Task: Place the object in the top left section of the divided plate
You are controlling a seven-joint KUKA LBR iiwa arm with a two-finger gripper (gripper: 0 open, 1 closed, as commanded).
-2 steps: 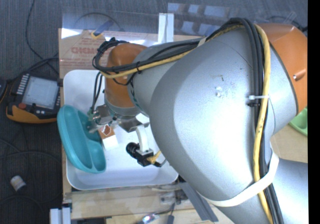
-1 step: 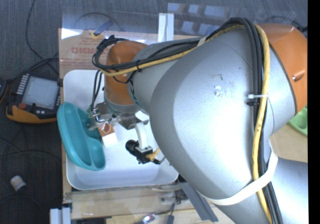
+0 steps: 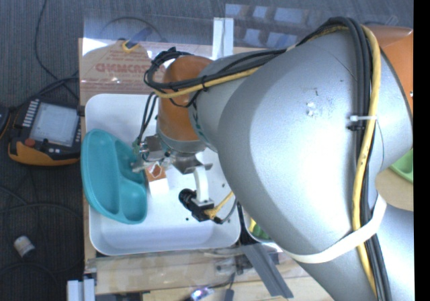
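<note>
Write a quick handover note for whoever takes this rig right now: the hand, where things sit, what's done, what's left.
Hand: low in the left bin, beside the divided plate; I can't tell whether it is open or shut.
Divided plate: teal, tilted against the bin's left wall.
Object: something small and orange-brown shows at the hand; a hold is unconfirmed.
Done: arm brought to the plate.
Left: nothing visibly sits in the plate's sections; confirm the hold, then place in the top left one.
</note>
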